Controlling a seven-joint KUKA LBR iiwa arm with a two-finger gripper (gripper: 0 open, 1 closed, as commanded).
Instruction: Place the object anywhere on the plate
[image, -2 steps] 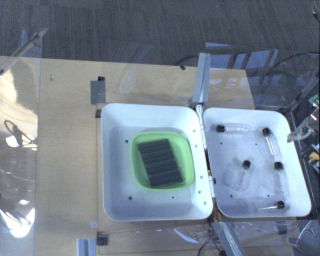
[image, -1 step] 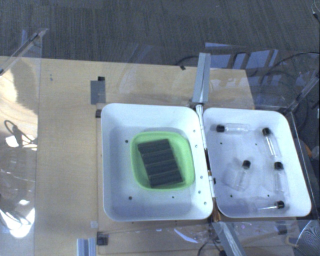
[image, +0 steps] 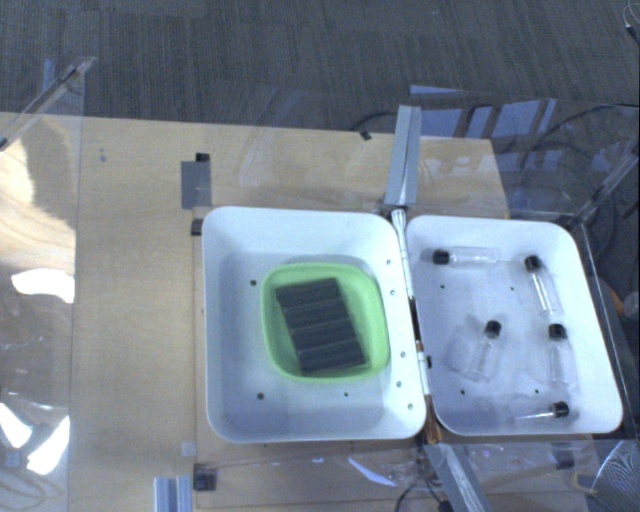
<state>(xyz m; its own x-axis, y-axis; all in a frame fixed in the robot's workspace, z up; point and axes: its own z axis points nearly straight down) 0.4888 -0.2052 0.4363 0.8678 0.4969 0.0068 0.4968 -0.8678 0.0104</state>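
This looks like a lab: a light wooden worktop (image: 120, 330) with clear plastic guard walls (image: 40, 120), two shallow white bins (image: 225, 330), and small clear glass tubes with black caps (image: 465, 257).

The arm's pose cannot be told from this view, nor can the pincer's state.

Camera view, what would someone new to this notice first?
The bright green plate in the left bin stands out first, with a dark ribbed rectangular block lying on it at a slant. Next, the right bin holds several clear vials with black caps, scattered and lying in different directions.
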